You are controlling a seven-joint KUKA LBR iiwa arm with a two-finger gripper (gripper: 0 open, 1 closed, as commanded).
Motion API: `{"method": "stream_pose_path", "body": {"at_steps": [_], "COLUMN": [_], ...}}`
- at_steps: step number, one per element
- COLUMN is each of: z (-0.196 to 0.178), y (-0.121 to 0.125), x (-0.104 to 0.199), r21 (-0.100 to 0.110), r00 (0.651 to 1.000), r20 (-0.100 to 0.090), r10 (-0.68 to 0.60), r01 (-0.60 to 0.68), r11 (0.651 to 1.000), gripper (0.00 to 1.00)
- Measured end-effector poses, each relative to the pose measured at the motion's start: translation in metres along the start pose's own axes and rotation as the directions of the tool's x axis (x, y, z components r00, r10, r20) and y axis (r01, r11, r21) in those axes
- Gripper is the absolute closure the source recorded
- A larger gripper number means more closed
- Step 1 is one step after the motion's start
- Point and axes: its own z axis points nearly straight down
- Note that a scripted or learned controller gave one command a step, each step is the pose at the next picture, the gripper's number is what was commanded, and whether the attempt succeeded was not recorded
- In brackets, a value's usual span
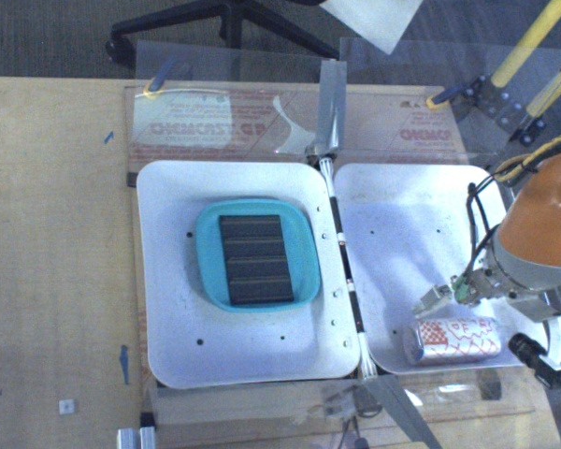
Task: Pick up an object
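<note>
Just below the claw (446,295), apparently apart, red-patterned can (455,339)

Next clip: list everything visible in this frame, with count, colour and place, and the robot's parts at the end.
bins: two, white, side by side on the bench.
tray: one, light blue with a dark ribbed insert, lying in the middle of the left bin.
can: one, white with a red pattern, lying on its side near the front edge of the right bin.
bench: one, light wood, under both bins.
clear panels: transparent sheets standing behind the bins.
office chair base: one, black, on the floor behind the bench.
arm: one, grey with an orange band, entering from the right over the right bin.
pincer: one, just above the can; finger state unclear.
</note>
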Motion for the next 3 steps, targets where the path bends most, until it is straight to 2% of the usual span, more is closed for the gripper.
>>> {"method": "stream_pose_path", "body": {"at_steps": [1,2,3], "z": [-0.03,0.033,0.033], "y": [0.016,0.008,0.003], "x": [-0.016,0.022,-0.001], "r21": [-0.003,-0.007,-0.009], "r00": [0.966,0.996,0.999], "r20": [0.002,0.003,0.005], "r10": [0.258,0.093,-0.034], "r01": [-0.258,-0.093,0.034], "r11": [0.966,0.996,0.999], "gripper": [0.0,0.0,0.0]}}
